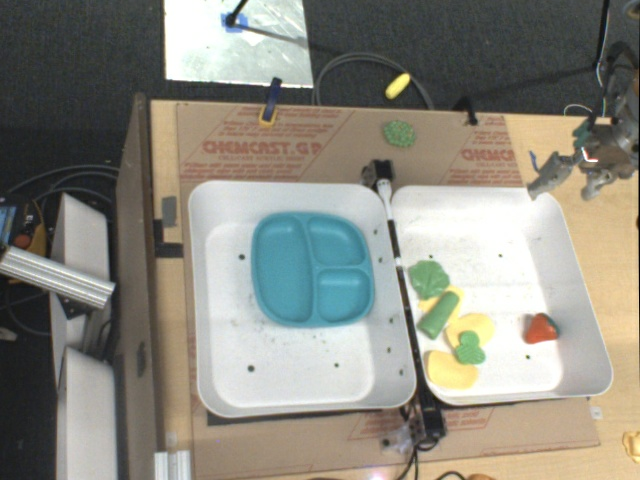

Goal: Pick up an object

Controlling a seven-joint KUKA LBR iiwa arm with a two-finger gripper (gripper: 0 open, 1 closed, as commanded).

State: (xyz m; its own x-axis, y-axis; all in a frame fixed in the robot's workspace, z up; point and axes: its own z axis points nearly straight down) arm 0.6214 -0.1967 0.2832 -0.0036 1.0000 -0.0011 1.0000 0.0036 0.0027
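Grey two-finger gripper point(572, 175) sits above the right white bin's point(560, 268) far corner, jaws spread wide, nothing between them; small red toy point(540, 329) lies inside.

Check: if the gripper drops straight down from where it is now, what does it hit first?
Probably the bare bench, just outside the right bin near its far right corner. The gripper hangs off the bin's edge, well clear of the toys. Depth is uncertain from this slant.
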